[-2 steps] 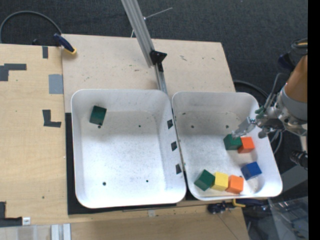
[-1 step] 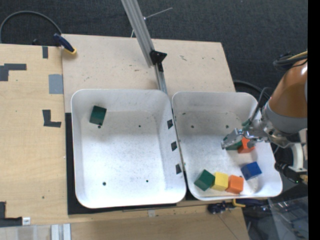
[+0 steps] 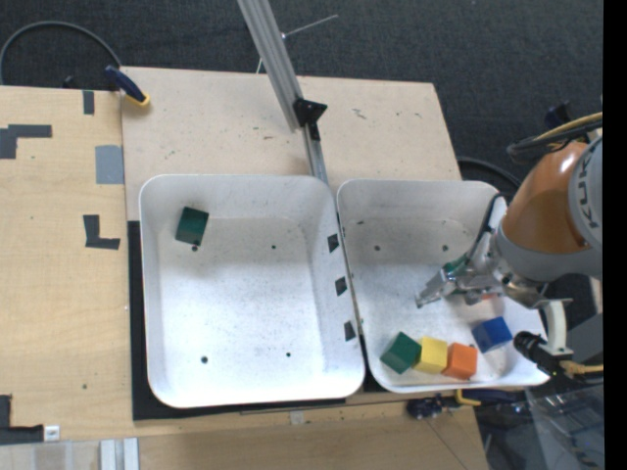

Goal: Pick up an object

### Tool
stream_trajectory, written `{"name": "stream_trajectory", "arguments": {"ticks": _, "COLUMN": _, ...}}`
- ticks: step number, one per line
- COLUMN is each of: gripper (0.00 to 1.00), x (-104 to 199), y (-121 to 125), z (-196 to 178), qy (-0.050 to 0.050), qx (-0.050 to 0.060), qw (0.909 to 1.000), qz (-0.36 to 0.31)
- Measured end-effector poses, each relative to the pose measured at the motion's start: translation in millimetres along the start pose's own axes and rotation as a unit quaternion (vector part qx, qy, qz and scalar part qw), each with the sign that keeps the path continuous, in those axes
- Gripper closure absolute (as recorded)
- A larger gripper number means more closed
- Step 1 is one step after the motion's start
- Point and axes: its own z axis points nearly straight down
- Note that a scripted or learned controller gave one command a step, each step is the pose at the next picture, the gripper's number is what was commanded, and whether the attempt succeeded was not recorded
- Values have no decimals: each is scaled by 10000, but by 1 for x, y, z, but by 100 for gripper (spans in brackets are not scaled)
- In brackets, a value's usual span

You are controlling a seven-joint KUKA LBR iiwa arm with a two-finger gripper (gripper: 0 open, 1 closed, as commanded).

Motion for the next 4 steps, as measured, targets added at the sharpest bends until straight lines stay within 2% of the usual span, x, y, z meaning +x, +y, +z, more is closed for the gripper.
{"name": "stream_trajectory", "arguments": {"ticks": 1, "gripper": 100, "x": 0, "y": 1, "z": -12, "qy": 2, "qx": -18, "qw": 10000, "qz": -4}}
{"name": "stream_trajectory", "arguments": {"ticks": 2, "gripper": 100, "x": 5, "y": 12, "z": -66, "qy": -12, "qx": -60, "qw": 10000, "qz": -6}}
{"name": "stream_trajectory", "arguments": {"ticks": 4, "gripper": 100, "x": 7, "y": 12, "z": -153, "qy": -14, "qx": -57, "qw": 10000, "qz": -3}}
